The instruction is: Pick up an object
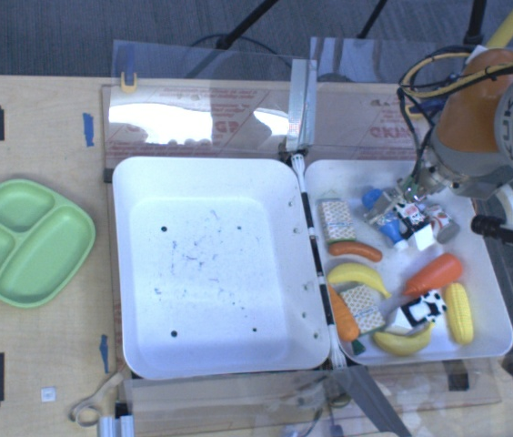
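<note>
The right bin (497, 285) holds several toy foods: a checkered cracker (336, 217), a red sausage (355, 250), a yellow banana (358, 276), an orange carrot (434, 273), a corn cob (458, 312), a black-and-white cow toy (423, 309) and a second banana (402, 340). My gripper (411, 212) reaches down from the grey and orange arm (475, 121) into the bin's far part. It sits among small blue and white items (393, 230), with a blue piece (372, 198) just to its left. Nothing visibly hangs from it.
The left bin (138, 189) lies beside the right one, split by a shared rim (311, 244). A green divided plate (25, 241) rests on the wooden bench at far left. Clear panels (202, 107) stand behind both bins. Cables (425, 80) loop near the arm.
</note>
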Tool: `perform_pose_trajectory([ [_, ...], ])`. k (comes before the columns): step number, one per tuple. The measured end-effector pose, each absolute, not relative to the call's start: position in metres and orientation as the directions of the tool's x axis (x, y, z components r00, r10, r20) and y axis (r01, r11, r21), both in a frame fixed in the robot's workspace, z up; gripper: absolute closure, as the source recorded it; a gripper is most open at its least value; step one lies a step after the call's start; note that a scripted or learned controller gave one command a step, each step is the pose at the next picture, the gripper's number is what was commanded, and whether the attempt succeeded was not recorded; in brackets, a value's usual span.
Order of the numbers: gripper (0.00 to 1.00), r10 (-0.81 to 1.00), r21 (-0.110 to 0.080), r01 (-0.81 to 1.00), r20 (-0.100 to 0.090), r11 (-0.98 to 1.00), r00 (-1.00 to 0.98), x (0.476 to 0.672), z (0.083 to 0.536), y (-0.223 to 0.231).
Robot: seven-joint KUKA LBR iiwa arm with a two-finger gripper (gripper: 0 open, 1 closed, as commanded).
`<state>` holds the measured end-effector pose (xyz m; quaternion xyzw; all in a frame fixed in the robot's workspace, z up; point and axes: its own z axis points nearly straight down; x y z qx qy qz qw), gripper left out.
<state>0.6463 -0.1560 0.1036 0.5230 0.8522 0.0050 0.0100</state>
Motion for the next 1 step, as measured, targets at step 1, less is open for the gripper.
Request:
perform_pose_trajectory([
  [1, 1.00, 0.950, 0.016, 0.950, -0.005, 0.311, -0.311, 0.6443, 0.0926, -0.1690],
])
